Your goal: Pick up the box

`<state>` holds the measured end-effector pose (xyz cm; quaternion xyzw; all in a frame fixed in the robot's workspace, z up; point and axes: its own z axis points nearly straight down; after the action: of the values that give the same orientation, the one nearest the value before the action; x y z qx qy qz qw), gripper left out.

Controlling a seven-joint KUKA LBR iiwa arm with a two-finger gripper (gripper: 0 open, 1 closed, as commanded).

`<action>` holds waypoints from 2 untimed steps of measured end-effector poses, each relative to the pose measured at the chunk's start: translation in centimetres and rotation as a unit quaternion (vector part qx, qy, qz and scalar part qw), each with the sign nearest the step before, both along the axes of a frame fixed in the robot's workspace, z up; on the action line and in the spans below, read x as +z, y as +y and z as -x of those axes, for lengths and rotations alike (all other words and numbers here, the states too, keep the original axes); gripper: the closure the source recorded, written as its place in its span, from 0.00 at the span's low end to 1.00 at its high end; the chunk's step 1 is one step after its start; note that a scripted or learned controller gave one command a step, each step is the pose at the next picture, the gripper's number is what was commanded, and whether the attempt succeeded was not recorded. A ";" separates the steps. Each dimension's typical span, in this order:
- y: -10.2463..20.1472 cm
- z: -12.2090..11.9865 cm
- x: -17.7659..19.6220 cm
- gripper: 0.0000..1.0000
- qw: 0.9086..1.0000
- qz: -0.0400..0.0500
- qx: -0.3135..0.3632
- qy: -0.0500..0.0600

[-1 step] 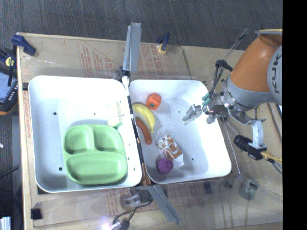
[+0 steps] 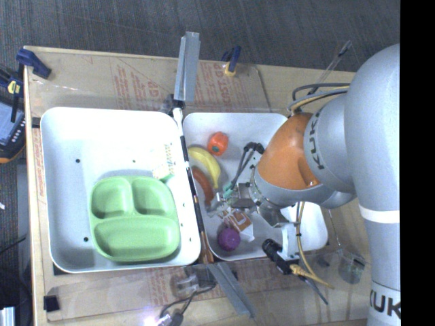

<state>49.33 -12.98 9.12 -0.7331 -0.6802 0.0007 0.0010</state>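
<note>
Right bin (image 2: pixel 272 122), front: purple plum-like fruit (image 2: pixel 228 238); just behind it a small box (image 2: pixel 238 219) with brown and white faces, lying on the bin floor under the tool (image 2: pixel 231 199). Tool stood low over the box; whether it gripped anything could not be told. Behind: red-brown item (image 2: pixel 202 184), banana (image 2: pixel 206 163), orange fruit (image 2: pixel 217 142). Left bin (image 2: pixel 61 128): green divided tray (image 2: pixel 134 218).

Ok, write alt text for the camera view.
The grey arm's gripper reaches down into the right bin among a banana, an orange fruit and a purple fruit. The left bin holds a green divided tray.
</note>
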 end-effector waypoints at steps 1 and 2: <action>-2.6 -6.5 0.0 0.00 0.999 0.000 0.032 0.000; -2.8 -13.3 0.1 0.00 0.996 -0.001 0.094 -0.001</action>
<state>62.59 -15.83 9.20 -0.6656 -0.7463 0.0000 0.0008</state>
